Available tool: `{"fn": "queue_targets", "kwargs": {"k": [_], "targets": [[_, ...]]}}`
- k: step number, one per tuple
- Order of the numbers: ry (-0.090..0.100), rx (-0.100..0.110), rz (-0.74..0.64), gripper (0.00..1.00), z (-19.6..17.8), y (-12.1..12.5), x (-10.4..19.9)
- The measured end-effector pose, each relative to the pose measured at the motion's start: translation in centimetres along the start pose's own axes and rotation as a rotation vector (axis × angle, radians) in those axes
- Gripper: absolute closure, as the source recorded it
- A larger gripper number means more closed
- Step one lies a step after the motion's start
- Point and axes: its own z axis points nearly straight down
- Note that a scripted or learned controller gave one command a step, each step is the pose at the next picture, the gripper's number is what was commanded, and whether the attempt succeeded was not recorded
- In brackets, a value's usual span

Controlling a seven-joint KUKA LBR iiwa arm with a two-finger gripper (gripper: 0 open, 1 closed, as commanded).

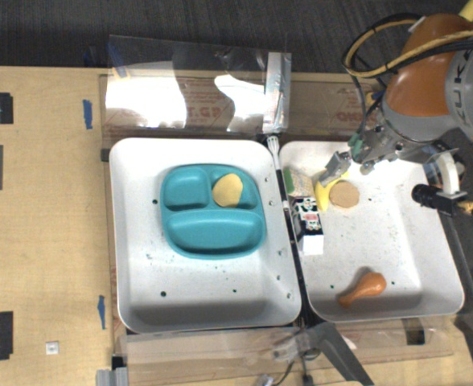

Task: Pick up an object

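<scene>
Just below the gripper [339, 166], whose state I cannot tell, lies a round cookie [344, 195]. Farther down, a pear [362, 288] points left-down. Left, a teal tray [212, 210] holds a potato [228, 190].

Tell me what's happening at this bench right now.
A grey and orange robot arm reaches into the right bin from the right. Its gripper hangs low over the far left part of that bin, right by a round tan piece and a yellow piece. An orange pear-shaped object lies near the bin's front. In the left bin sits a teal divided tray with a yellow lump in one compartment. Nothing is visibly lifted yet.
</scene>
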Motion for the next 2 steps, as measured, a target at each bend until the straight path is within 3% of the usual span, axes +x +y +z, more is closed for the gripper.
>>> {"fn": "queue_targets", "kwargs": {"k": [1,2], "targets": [[0.002,0.009,0.187,0.0,0.1,-0.2,-1.7],[0.002,0.006,0.085,0.0,7.9,0.0,-1.6]]}}
